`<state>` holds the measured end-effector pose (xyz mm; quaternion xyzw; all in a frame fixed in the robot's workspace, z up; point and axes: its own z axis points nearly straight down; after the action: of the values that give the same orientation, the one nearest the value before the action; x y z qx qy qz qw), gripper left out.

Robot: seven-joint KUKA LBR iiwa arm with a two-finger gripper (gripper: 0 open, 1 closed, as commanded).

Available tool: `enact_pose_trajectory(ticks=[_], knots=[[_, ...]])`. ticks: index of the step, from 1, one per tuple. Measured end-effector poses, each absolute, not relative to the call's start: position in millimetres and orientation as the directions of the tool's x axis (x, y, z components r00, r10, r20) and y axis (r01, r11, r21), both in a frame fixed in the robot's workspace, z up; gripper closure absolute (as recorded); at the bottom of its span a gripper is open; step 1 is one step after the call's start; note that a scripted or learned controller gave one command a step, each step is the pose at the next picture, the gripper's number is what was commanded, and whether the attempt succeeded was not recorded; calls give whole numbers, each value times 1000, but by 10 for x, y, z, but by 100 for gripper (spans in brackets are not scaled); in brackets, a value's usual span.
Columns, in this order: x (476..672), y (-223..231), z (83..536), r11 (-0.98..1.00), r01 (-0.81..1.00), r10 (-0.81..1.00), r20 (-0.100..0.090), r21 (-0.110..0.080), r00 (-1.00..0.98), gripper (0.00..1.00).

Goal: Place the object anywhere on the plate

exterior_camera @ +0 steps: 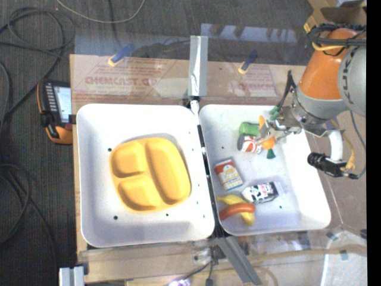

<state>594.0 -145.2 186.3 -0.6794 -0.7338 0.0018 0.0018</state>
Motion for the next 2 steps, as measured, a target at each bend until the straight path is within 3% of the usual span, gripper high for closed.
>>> enact_pose_trajectory(ticks=[1,2], knots=[[5714,-706,1932,-80,997,997,0,-7,80,100],[5948,-73,2267,-19,1000,1000,-2,-7,19,100]])
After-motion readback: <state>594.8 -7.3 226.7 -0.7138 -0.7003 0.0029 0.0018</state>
